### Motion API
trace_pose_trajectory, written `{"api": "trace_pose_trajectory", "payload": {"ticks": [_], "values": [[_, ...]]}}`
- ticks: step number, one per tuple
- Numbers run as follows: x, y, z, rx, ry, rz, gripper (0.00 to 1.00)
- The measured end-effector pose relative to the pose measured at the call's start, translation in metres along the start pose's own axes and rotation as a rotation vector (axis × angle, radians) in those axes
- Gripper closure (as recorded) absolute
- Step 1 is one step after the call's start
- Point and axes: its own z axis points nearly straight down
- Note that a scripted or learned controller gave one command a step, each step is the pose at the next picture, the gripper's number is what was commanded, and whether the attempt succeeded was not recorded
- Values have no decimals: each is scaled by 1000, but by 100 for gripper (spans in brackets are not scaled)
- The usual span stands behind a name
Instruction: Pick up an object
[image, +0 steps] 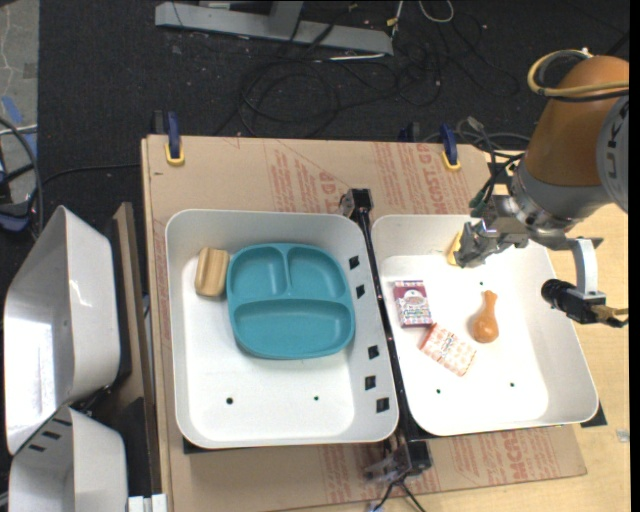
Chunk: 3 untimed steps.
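Note:
My gripper (472, 244) hangs low over the far edge of the right bin (520, 400), under the grey wrist and orange band. A small yellow thing (460, 246) shows at its left side, touching or just beneath it; I cannot tell whether it is held. In the same bin lie a small maroon and white box (412, 303), a red and white packet (448, 350) and an orange-brown drumstick-shaped toy (485, 320), all nearer the front than the gripper and apart from it.
The left bin (280, 410) holds a teal divided plate (290, 300) with a tan block (211, 271) leaning at its left rim. A black divider strip (375, 300) runs between the bins. A black fitting (565, 293) juts over the right bin's right rim.

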Motion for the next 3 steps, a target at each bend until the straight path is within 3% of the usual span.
{"api": "trace_pose_trajectory", "payload": {"ticks": [1,3], "values": [[0,2,-40,2,1,-1,100],[122,-14,-35,9,4,-7,100]]}}
